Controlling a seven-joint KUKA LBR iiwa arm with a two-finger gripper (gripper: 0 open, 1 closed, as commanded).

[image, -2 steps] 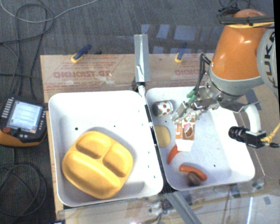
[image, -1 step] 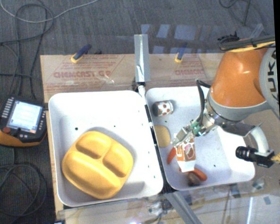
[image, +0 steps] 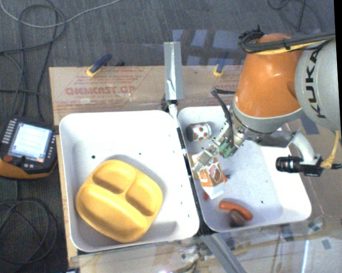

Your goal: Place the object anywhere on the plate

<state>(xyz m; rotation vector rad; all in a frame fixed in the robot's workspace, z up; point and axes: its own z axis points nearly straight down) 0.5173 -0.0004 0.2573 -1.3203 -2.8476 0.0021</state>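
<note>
Right bin point(image: 290, 203): pincer point(image: 210, 156) above carton point(image: 211, 175).

At nine o'clock we see a yellow plate point(image: 120, 199) of smooth plastic with a soft satin sheen, moulded into compartments. Both white bins, the left bin point(image: 73, 145) and the right bin point(image: 278, 195), look like matt plastic, lightly glossy at the rims. Under them the bench point(image: 104, 88) looks like bare board, dull and rough. At one o'clock the arm point(image: 272, 86) shows a glossy orange shell and smooth grey casing. Near centre, a small carton point(image: 211, 174) looks like printed paperboard; at five o'clock a sausage-shaped toy point(image: 236, 210) looks smooth and slightly shiny.
</note>
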